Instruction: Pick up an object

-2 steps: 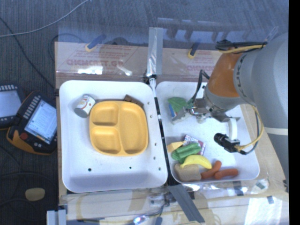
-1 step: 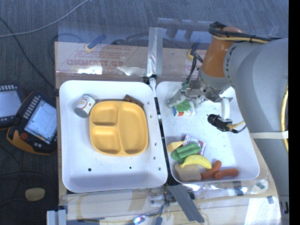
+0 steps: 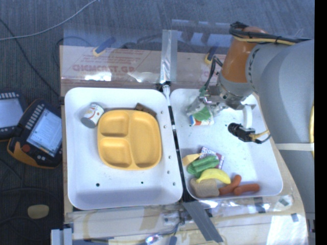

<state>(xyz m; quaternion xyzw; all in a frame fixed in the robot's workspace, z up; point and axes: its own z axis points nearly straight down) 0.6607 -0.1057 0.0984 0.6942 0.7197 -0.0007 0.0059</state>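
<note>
Hovering in the right bin (image 3: 273,152), the end effector (image 3: 207,102) hangs just above a green-white packet (image 3: 201,117) — clenched or released, I cannot tell (approach step, I judge) — next: close squarely, then lift.

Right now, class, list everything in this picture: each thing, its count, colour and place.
bins: two, white, side by side on the bench
tray: one, yellow, left bin
can: one, white and red, left bin, at the tray's far left corner
packet: one, green, white and orange, right bin, far part
green toy: one, right bin, near pile
banana: one, yellow, same pile
bread: one, brown, same pile
sausages: two, orange-red, same pile
pendant: one, orange and black, floor left of bench
arm: one, grey with orange band, from the right
hand: one, grey, at the packet
</note>
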